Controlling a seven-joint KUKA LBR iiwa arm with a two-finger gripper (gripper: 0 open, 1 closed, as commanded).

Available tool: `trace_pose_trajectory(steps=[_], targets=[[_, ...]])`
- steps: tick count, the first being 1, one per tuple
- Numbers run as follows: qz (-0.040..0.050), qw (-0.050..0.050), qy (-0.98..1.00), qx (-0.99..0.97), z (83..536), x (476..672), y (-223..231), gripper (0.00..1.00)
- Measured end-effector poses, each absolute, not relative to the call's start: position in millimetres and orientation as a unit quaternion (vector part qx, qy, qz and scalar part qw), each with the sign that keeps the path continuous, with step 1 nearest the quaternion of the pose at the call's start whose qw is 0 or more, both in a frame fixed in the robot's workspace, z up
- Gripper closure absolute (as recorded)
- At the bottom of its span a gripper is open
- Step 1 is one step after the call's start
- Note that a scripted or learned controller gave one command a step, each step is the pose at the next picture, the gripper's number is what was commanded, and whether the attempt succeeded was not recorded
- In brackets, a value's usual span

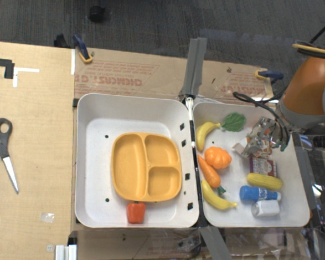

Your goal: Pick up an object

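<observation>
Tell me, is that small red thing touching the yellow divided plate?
Touching. In the camera view the red pepper-like toy sits right against the near rim of the yellow divided plate in the left bin, with no white floor showing between them.

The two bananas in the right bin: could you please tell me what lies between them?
In the camera view, a small pumpkin and a carrot lie between the upper banana and the lower banana.

Corn cob (264,181) (yellow) lies flat in right bin (299,164).
</observation>
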State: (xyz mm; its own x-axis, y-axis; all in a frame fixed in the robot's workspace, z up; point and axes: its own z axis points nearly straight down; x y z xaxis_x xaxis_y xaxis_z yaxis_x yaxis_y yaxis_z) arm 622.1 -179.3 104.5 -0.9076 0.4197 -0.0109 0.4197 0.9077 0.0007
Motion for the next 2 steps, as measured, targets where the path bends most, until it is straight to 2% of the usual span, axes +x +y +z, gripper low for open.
trace_pose_trajectory(steps=[1,2], targets=[[-0.0004,0.001,0.958,0.286,231,569.9,-145,1.0],[0.0002,0.002,0.962,0.275,113,515.0,-141,1.0]])
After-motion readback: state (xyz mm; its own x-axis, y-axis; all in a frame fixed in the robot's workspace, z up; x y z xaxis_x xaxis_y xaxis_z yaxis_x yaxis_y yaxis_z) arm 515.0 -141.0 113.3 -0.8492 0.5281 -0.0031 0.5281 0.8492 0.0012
